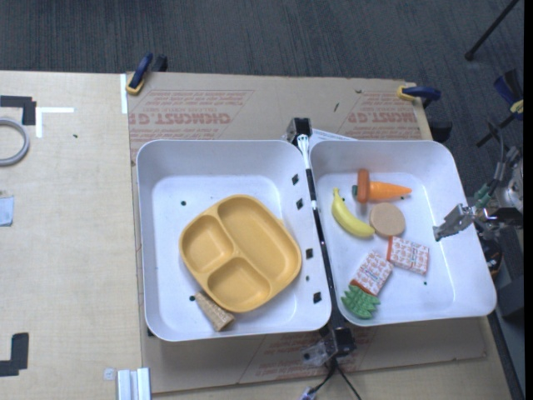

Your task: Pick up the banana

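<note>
Scanning from the left of the frame, the bench (67,223) carries a white left bin (158,248) with a yellow divided plate (240,252) and a brown scrap (215,312) at its lower edge. Past the divider, the right bin (454,294) holds the banana (351,217) near its upper left, free of the divider wall. An orange carrot (381,191) sits just above it and a tan disc (387,220) just beside it. It looks like a light, stiff, smooth toy; I would pinch across its curved middle, since the tapered ends could slip. At the far right edge, the tool (454,221) hovers over the bin rim, holding nothing; whether it is clenched or released I cannot tell.
</note>
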Motion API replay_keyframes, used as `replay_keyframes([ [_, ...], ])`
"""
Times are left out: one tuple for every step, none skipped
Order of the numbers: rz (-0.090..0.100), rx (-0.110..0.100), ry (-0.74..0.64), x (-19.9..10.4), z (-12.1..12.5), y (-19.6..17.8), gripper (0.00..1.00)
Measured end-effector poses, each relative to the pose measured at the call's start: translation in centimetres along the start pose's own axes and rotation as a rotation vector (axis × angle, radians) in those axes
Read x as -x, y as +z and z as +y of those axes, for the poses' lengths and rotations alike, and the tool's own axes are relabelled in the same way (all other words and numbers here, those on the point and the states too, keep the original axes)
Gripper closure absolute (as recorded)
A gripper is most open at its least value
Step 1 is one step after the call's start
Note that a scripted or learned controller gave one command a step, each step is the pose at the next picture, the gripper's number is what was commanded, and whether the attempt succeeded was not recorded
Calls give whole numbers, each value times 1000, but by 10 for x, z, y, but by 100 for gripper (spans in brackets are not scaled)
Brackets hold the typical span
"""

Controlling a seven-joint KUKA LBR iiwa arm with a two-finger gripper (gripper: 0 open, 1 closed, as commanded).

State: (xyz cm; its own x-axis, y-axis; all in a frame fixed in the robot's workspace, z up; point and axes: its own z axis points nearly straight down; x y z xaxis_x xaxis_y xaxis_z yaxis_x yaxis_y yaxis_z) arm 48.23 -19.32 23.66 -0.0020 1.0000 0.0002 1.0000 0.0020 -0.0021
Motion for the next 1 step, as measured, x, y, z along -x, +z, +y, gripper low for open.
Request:
replay_keyframes([
  [0, 1, -37, -69, 42, 45, 0],
])
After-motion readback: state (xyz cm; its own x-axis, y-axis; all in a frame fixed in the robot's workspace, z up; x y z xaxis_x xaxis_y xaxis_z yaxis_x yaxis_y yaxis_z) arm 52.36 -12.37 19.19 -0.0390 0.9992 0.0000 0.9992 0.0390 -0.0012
